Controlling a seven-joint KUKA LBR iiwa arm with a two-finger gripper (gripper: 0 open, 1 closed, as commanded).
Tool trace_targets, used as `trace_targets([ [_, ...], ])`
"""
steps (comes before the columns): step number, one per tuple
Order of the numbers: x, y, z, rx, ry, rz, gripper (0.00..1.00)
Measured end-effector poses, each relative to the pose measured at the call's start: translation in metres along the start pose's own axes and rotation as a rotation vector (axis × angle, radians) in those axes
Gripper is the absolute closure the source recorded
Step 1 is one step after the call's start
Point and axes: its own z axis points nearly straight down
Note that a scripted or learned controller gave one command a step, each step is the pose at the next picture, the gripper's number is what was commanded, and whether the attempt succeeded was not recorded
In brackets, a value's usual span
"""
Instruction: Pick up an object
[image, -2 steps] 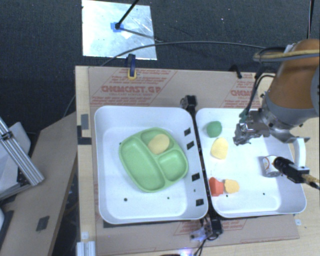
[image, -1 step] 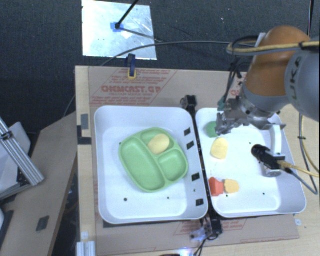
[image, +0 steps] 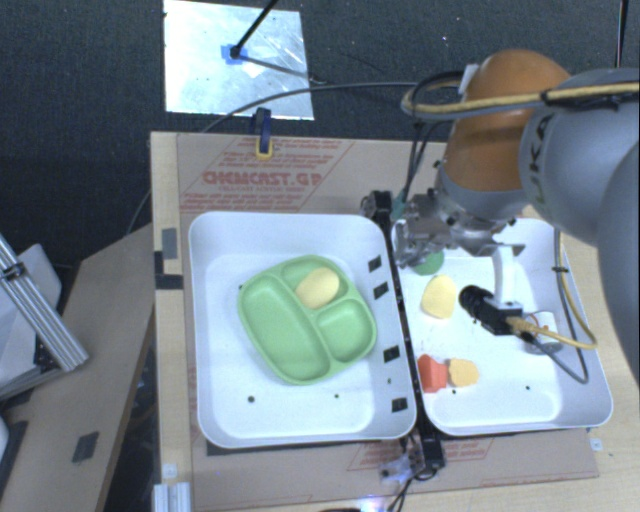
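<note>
The gripper (image: 420, 248) is hanging low over the right bin (image: 575, 400), and I cannot tell how its grip is set. A green thing (image: 430, 263) is peeking out right under it, maybe the pick. A yellow piece (image: 439, 297) is lying just beside. The bins are sitting on brown board (image: 300, 170).

The grey arm (image: 585, 150) is bent in from the right, and the claw (image: 415, 245) is pointed down low.
</note>
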Motion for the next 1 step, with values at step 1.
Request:
trace_targets([
  [1,0.0477,0.0242,0.0192,-0.001,0.0,0.0,1.0],
])
